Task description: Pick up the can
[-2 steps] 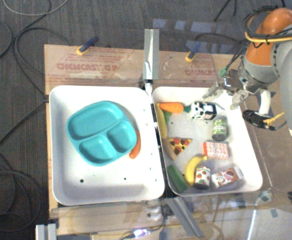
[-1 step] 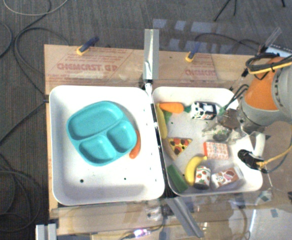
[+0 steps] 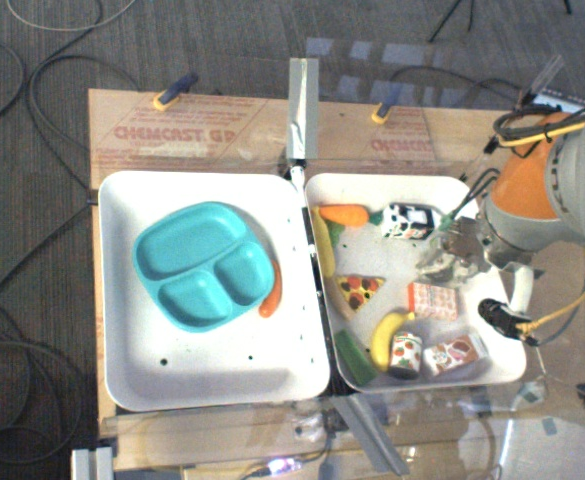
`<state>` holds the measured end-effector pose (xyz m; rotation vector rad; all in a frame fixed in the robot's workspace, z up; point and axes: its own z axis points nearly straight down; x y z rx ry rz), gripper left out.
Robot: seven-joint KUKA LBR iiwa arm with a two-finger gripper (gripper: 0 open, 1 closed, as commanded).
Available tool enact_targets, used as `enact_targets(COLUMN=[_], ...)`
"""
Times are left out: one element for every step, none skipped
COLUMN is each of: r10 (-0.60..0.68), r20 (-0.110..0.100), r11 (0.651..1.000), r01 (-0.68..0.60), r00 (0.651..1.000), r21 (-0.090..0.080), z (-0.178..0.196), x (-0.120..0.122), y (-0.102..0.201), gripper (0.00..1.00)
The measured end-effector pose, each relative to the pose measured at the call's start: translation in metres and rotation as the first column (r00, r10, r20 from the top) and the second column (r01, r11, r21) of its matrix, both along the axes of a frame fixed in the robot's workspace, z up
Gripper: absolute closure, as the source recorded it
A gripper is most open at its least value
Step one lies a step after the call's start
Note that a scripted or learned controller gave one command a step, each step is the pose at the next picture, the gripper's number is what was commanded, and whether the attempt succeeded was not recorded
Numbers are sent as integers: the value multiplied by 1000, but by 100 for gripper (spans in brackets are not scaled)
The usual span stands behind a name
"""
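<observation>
The can (image 3: 404,354) is small, with a red and white label and a dark top. It stands near the front wall of the right bin (image 3: 492,373), between a yellow banana (image 3: 385,336) and a red and white carton (image 3: 454,353). My gripper (image 3: 450,256) hangs over the right bin's right half, behind and to the right of the can and well apart from it. Just behind a pink box (image 3: 433,298), it has nothing visibly in it. The orange band (image 3: 525,185) of the arm sits above it at the right.
The right bin also holds a carrot (image 3: 343,214), a black and white cow toy (image 3: 408,221), a pizza slice (image 3: 360,290) and a green cucumber (image 3: 353,355). In the left bin (image 3: 122,368) lie a teal divided plate (image 3: 204,265) and an orange sausage-like piece (image 3: 271,296).
</observation>
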<state>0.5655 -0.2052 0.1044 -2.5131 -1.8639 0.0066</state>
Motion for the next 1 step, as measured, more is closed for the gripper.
enact_targets(r10=[-47], r20=[4], r11=[999], r01=[47], r00=[999], r21=[-11], z=[121], x=[17], y=[40], gripper=[100])
